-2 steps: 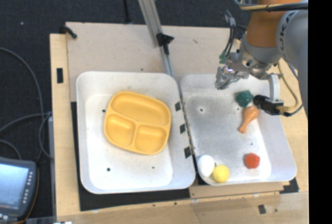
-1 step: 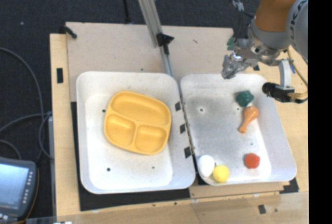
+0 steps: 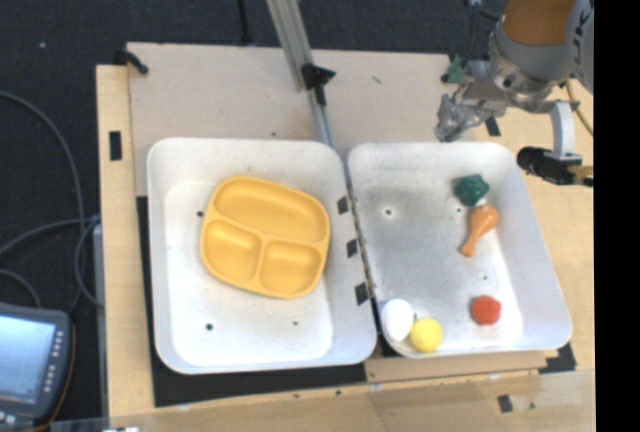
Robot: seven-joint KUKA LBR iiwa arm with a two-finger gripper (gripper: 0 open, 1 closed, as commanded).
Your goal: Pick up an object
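My claw hangs over the right bin's far rim; its grip state I cannot tell.

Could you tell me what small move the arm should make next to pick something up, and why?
Probably shift the tool toward the near side and lower it over the green toy. The tool hangs at the right bin's far edge holding nothing, and the green toy is the closest object, lying just clear of the orange one.

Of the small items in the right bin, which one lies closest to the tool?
The dark green piece, at the bin's far right, nearest the tool. The orange one sits just below it; the red, yellow and white ones lie at the near edge.
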